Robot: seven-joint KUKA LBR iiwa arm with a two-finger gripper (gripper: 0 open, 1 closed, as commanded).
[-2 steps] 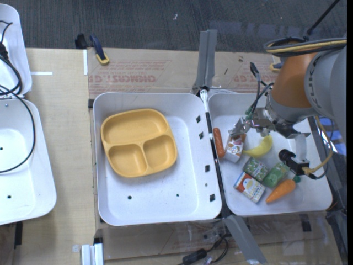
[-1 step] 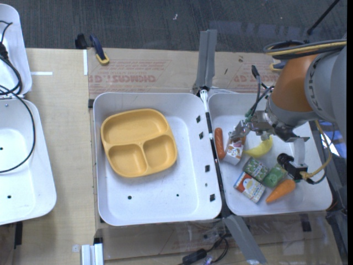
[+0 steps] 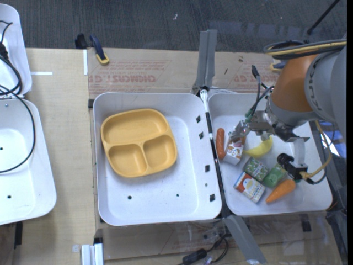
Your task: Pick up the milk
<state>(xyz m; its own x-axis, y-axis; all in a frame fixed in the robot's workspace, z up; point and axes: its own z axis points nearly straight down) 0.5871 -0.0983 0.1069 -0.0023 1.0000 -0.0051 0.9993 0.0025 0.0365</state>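
Fingers [image 3: 240, 132] of the grey arm hang low over the right bin [image 3: 314, 200], directly above the milk [image 3: 235, 149]; whether they are spread or pinched together cannot be told, since the wrist hides them. That milk carton, white with red print, lies in the right bin's 9 o'clock region, just beside the sausage [image 3: 220, 142], which lies along the bin's left wall. At 3 o'clock from the milk sits the banana [image 3: 260, 147], partly under the wrist. At 5 o'clock from the milk lie a green carton [image 3: 256, 168], a second green pack [image 3: 274, 176] and a white-and-orange box [image 3: 250, 187], close together. The carrot [image 3: 281, 191] rests at the bin's 5 o'clock area, just right of them.

The left bin [image 3: 116, 203] holds a yellow divided tray [image 3: 138, 141], tilted slightly, toward its 10 o'clock part. Both bins stand on a desk [image 3: 60, 120] covered in brown cardboard with red lettering. A blue-and-yellow clamp [image 3: 98, 49] lies at the desk's far edge, at 11 o'clock from the left bin. Beyond the desk runs dark grey carpet [image 3: 165, 10]. At the view's 9 o'clock stands white moulded equipment [image 3: 25, 164] with black cables looped over it.
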